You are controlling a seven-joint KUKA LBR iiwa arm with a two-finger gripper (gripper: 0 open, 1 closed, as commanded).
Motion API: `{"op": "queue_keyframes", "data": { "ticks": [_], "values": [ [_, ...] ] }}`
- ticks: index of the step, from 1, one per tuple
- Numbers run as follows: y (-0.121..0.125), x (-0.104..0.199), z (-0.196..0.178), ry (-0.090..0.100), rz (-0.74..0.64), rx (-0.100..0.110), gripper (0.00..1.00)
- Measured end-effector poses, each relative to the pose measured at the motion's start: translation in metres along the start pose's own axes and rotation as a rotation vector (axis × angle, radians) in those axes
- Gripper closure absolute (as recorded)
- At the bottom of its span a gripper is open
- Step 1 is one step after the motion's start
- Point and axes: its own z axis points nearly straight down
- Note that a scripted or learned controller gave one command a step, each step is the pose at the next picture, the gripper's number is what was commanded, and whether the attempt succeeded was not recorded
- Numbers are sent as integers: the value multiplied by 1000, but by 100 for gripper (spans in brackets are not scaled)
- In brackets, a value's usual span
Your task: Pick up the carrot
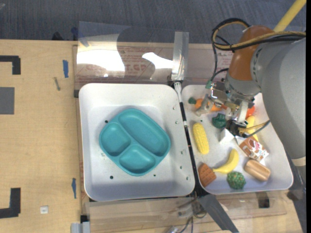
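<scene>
A light wooden counter [34,144] carries two shallow white bins side by side, seen from above at a slant. Beyond the counter's far edge lies dark grey carpeted floor [121,4]. Black angle marks and small strips of blue tape sit on the counter left of the left bin [92,178]. A clear plastic sheet [126,57] stands along the far side of that bin.

The left bin holds a teal divided plate [135,141] near its middle.

The right bin [282,178] holds toy foods. Taking the yellow corn cob [200,137] as the landmark: the carrot [198,103], orange with a green top, lies just beyond it at the bin's far left corner. A banana [229,163] lies nearer the camera and to the right of the corn, with a brown piece [206,174] beside it, a green broccoli head [236,179], a bread roll [257,169] and a red and white packet [253,149].

The grey arm with its orange band [250,52] reaches in above the right bin. The pincer [225,106] sits low, right of the carrot, among cables and a dark green item; whether its jaws are wide or narrow cannot be told. The arm hides the bin's far right part.
</scene>
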Motion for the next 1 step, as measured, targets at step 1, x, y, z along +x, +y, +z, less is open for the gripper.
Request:
{"op": "queue_keyframes", "data": {
  "ticks": [1],
  "values": [
    [2, 3, -12, 4, 1, -14, 100]
  ]
}}
